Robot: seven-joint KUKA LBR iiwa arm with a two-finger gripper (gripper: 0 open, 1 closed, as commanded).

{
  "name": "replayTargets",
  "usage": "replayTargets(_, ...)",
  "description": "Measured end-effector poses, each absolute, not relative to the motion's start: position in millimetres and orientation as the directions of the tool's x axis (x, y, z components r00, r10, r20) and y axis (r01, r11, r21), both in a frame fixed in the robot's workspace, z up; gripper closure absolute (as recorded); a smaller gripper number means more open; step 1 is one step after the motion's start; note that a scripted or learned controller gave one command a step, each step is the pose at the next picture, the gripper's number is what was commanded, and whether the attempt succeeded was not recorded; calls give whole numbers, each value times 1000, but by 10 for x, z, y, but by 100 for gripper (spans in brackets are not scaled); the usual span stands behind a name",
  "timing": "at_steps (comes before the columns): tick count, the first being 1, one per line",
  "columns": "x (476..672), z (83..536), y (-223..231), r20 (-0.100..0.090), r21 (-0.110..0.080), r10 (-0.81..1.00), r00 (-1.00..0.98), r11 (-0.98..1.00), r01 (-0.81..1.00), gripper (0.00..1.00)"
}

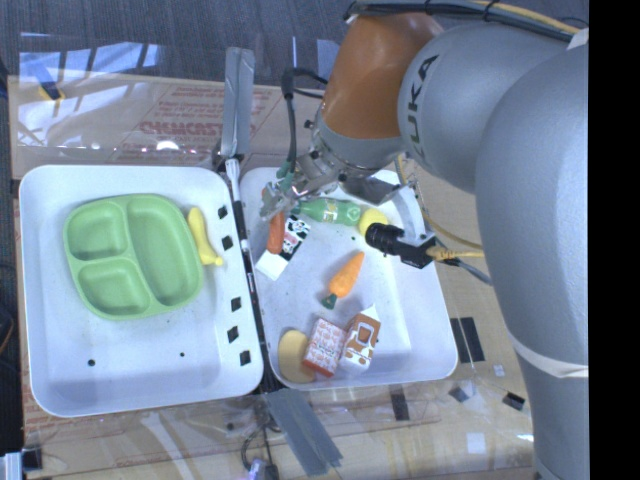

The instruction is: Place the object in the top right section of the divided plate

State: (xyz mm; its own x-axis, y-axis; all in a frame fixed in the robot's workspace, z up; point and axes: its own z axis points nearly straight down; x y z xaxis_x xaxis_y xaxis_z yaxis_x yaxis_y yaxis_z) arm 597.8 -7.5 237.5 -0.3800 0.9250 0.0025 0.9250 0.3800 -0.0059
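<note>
The two-finger gripper (285,190) hovers at the upper left of the right bin (425,353), over a small orange toy sausage (276,233); its opening cannot be told. The sausage is probably light, stiff, slippery plastic, best pinched mid-length. The green divided plate (130,254) lies centre-left.

Left bin (60,368): I see a green divided plate (132,255) with a yellow banana (203,237) just beside it.
Right bin (425,353): I see a carrot (345,276), two small cartons (343,344) and a green bottle (332,210).
Arm (470,108): it reaches over the right bin.
</note>
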Motion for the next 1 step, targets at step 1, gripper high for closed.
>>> replayTargets(1, 6421, 2044, 638, 1, -1, 861, -509, 509, 861, 100)
